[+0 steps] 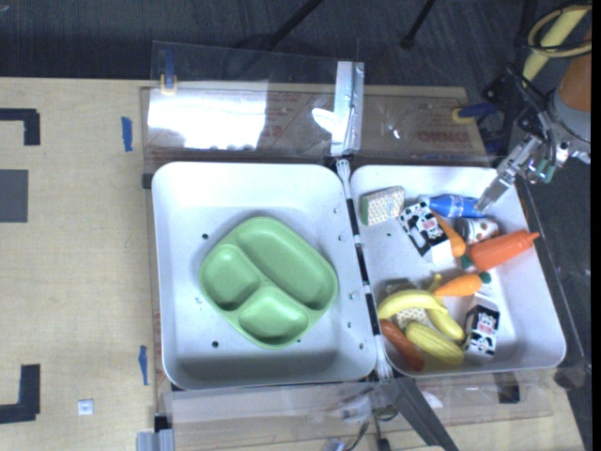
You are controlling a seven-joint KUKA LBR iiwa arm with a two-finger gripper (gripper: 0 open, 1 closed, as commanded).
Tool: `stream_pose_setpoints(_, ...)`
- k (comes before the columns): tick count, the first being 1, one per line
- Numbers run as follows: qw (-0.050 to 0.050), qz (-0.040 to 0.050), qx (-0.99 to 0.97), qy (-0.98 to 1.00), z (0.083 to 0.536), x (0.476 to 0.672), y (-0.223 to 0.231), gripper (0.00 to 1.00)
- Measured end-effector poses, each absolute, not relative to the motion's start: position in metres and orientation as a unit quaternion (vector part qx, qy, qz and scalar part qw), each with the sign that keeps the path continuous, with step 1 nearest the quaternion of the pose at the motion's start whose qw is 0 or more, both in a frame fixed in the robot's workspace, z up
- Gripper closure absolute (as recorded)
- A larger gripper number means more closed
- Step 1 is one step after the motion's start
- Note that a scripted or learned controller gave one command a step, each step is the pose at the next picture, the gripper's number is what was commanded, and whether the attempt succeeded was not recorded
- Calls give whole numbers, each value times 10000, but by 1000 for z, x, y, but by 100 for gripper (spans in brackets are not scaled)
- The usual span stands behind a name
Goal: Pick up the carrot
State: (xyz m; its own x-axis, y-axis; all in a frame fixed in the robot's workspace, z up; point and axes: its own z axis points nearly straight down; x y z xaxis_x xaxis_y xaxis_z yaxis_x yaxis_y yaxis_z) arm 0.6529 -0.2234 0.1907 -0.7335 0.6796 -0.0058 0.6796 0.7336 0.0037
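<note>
Two orange plastic toy carrots (502, 248) lie near the right bin's (549, 341) right edge; light, stiff, slippery, best gripped mid-body. Whether the hand (496, 188), hovering at the far right corner, is wide or narrow I cannot tell.

- The bench (75, 252) is pale wood, with black angle marks and small blue tape strips near its left side.
- Two shallow white bins rest on it side by side, their inner rims touching: the left bin (178, 205) and the right bin (545, 318).
- A clear sheet (244, 111) (glare hides much of it) stands behind the bins.
</note>
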Motion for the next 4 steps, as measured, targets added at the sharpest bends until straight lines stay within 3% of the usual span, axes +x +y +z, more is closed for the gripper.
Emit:
stream_pose_setpoints(1, 124, -7, 1336, 9910, 124, 592, -224, 0)
stream_pose_setpoints(2, 310, -47, 1322, 9907, 113, 568, -182, 0)
stream_pose_setpoints(3, 30, 2, 514, 9987, 221, 536, -142, 0)
stream_pose_setpoints(4, 18, 8, -828, 9966, 142, 578, -115, 0)
